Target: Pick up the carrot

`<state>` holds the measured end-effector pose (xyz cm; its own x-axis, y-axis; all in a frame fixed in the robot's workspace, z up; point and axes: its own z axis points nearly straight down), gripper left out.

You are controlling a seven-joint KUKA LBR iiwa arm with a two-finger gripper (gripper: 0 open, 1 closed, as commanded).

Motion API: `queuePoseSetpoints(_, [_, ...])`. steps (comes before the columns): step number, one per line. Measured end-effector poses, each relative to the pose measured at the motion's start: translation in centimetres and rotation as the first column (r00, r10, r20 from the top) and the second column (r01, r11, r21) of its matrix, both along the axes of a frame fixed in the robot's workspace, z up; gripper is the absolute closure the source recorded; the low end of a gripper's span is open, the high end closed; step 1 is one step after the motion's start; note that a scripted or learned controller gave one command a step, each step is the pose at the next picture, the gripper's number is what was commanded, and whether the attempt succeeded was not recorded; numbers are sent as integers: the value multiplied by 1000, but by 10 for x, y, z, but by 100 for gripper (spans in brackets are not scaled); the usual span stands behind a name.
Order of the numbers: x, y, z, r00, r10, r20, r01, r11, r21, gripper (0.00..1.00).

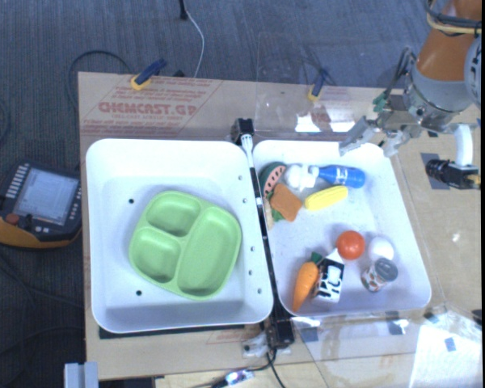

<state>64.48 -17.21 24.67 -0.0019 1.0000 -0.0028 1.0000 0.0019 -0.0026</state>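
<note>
Carrot (305, 282) low in right bin; hand (372, 136) spread, holding nothing.

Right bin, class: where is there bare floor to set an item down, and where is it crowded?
Bare floor lies between the banana and tomato, toward the right bin wall. Crowded around the carrot and milk carton.

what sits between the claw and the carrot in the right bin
In the camera view, the yellow corn piece and red tomato lie between the claw and the carrot.
</note>
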Motion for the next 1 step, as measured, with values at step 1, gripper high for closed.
queuePoseSetpoints(1, [-67,70,-140,958,288,-7,-288,958,7,0])
